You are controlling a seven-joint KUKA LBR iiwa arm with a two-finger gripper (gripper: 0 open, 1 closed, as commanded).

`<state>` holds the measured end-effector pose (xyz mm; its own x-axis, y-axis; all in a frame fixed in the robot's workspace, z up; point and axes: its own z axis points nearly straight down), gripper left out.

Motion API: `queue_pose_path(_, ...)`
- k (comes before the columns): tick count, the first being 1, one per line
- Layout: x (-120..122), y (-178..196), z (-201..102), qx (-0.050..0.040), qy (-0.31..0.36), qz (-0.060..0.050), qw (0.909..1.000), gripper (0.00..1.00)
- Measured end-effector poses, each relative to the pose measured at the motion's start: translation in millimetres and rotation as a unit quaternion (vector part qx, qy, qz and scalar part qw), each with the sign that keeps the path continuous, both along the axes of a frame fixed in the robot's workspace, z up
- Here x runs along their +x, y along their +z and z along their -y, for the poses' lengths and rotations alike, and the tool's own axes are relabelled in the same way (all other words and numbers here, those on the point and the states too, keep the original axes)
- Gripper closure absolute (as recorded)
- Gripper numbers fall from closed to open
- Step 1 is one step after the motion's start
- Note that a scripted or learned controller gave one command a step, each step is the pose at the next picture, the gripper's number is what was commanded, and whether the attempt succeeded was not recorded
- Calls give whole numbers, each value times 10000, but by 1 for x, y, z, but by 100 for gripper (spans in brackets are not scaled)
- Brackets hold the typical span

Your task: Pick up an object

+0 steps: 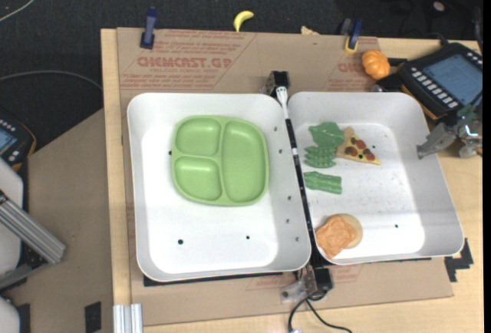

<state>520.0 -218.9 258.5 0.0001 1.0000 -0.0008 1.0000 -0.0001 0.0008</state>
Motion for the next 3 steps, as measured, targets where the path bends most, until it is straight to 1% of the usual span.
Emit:
queue_pose_path(1,1,11,0,-9,5,16,10000,100)
queue_pose_path(2,66,12,5,-15,18,32,10000,100)
queue_pose_path(3,127,9,4,-14,19,31,10000,100)
